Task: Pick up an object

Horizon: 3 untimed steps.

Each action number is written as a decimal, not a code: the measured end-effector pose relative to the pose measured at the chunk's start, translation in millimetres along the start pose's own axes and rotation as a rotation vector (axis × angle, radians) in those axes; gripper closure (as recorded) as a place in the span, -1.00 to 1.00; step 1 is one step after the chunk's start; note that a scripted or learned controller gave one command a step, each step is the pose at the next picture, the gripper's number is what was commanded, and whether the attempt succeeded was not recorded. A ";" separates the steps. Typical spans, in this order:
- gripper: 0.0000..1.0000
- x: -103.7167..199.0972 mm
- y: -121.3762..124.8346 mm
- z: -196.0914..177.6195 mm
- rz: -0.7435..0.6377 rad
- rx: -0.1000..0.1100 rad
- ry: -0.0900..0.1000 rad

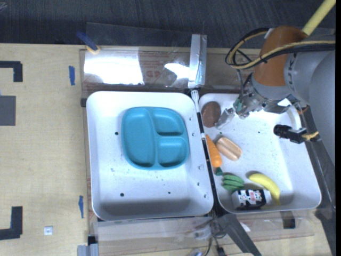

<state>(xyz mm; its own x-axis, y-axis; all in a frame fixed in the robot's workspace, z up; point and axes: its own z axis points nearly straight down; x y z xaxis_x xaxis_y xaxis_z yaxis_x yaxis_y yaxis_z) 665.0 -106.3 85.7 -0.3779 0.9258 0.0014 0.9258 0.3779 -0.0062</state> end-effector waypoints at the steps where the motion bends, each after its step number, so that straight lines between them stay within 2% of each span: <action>1: -1.00 16.1 9.7 -102.1 -0.217 -0.012 -0.007; 2: -1.00 3.1 1.0 -10.9 -0.231 0.004 0.004; 3: -1.00 18.5 -25.0 -8.2 -0.307 -0.022 -0.013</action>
